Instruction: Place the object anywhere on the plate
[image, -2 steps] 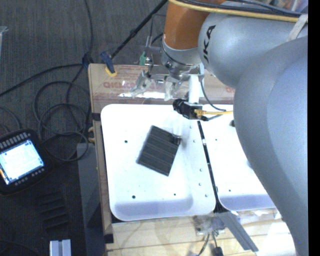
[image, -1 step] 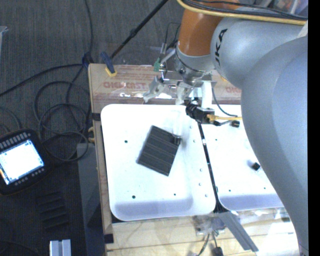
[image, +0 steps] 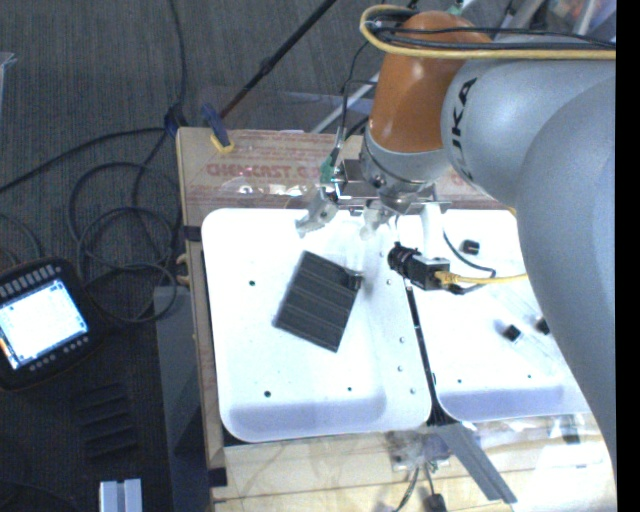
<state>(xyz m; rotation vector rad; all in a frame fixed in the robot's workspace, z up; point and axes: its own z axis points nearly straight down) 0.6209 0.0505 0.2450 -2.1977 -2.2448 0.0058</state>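
**Object lies loose in the left bin, placement not yet made**

The gripper (image: 342, 216) hangs over the far edge of the left bin (image: 240, 390), its two pale metal fingers spread apart with nothing between them. It sits just under the orange band (image: 420, 90) of the grey arm (image: 540, 130), whose smooth, rounded casing takes up the right side of the camera view.

Just nearer than the fingers, towards the middle of the left bin, lies the dark ribbed slab (image: 317, 300). It is flat and roughly rectangular, matte black to charcoal, with parallel grooves running along its top, and it sits turned at an angle to the bin walls. I take it to be either the object or the plate; which one I cannot tell. A small dark bit touches its far right corner, too small to identify.

Both bins are glossy white plastic, shallow, with rounded corners and a few dark dots on the floor. The right bin (image: 480, 385) holds small dark bits near its right edge. A black cylindrical fitting with a yellow cable (image: 425, 268) sits over the seam between the bins.

Judging from this, nothing is grasped and the whole pick and place remains to do.
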